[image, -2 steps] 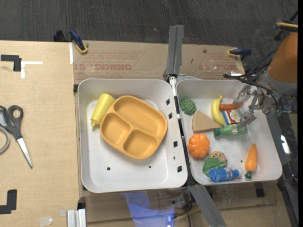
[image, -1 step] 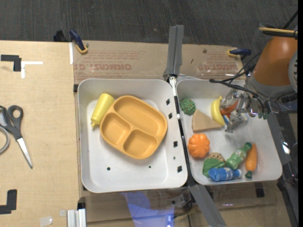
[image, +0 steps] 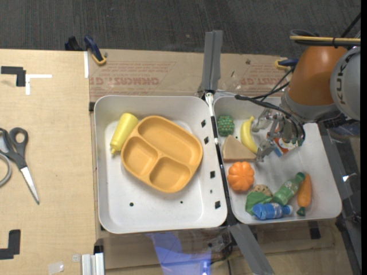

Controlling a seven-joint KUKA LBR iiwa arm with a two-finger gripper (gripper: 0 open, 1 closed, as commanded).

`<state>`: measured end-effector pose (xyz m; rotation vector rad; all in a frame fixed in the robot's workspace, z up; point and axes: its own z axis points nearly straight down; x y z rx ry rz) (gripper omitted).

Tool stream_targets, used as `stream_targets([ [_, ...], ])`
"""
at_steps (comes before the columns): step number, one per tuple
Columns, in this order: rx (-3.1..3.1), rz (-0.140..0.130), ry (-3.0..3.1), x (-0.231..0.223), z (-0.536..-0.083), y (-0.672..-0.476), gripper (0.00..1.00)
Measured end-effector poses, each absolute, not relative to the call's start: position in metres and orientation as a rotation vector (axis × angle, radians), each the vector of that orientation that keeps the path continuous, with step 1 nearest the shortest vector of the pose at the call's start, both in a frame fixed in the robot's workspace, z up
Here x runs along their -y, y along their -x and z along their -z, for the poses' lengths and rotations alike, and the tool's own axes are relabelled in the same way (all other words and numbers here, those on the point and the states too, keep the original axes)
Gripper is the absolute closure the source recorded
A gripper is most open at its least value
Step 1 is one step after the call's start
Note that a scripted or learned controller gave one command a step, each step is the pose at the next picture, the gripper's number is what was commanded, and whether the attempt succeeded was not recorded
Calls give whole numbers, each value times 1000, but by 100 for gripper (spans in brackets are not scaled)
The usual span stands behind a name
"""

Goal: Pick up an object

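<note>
Toy food (image: 241,175) heaped in right bin (image: 321,153)

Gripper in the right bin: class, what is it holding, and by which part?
It cannot be told: the gripper hangs low beside the banana, and clutter there hides any hold.

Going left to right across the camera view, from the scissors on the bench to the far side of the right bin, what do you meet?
Scissors → yellow bottle → orange divided plate → toy pumpkin → green bottle → toy carrot.
</note>
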<state>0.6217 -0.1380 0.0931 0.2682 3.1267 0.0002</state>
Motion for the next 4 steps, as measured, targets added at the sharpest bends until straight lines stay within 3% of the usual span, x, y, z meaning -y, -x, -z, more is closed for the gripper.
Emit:
stream_targets([
  [1,-3120,1,-343,104,-93,-621,0],
  [2,-3096,5,-341,107,-114,-628,100],
  [3,-3102,5,-341,107,-112,-627,0],
  [4,-3106,-1,-449,92,-94,-591,0],
])
